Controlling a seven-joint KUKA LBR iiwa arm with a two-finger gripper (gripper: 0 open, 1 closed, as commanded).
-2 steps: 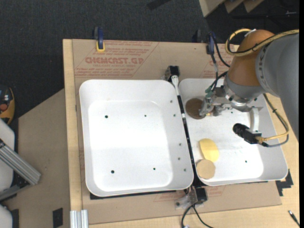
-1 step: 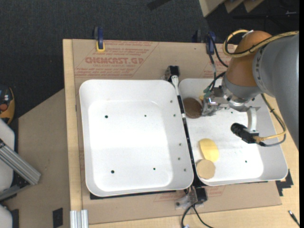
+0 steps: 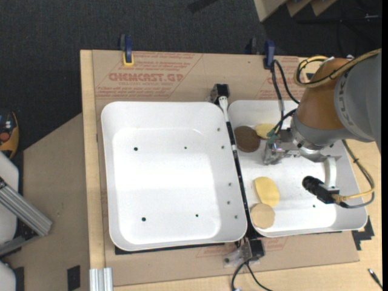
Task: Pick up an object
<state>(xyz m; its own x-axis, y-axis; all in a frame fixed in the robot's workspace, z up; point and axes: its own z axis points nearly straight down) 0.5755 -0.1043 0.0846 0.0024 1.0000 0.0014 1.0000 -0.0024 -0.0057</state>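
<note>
With the claw (image 3: 271, 153) low in the right bin (image 3: 348, 220), its state indeterminable, just beside the brown round object (image 3: 246, 138) near the divider, that object appears light, rigid and smooth; grip across its widest diameter.

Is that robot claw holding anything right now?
Cannot be told. The gripper is low in the right bin, beside a brown object, with nothing visibly between its fingers.

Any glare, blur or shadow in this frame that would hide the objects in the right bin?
Camera view: even light, no strong glare on the left bin; the brown disc and yellow piece are sharp; the arm covers part of the right bin and shades the gripper, so its jaws are hard to read.
</note>
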